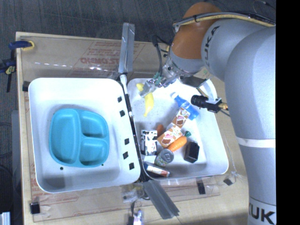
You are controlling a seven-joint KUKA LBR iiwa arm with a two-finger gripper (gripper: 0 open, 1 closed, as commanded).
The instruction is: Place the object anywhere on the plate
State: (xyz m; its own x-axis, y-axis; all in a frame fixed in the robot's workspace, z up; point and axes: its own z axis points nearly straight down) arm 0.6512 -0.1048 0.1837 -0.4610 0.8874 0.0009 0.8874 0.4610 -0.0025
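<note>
The gripper [153,84] is hanging over the yellow banana [147,103] in the right bin [216,150]; I cannot tell how its jaws are standing

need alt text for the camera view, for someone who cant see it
A grey robot arm reaches from the right, its pincer over a yellow banana at the far end of the right bin, which holds a clutter of small items. The left bin holds a blue divided plate.
</note>
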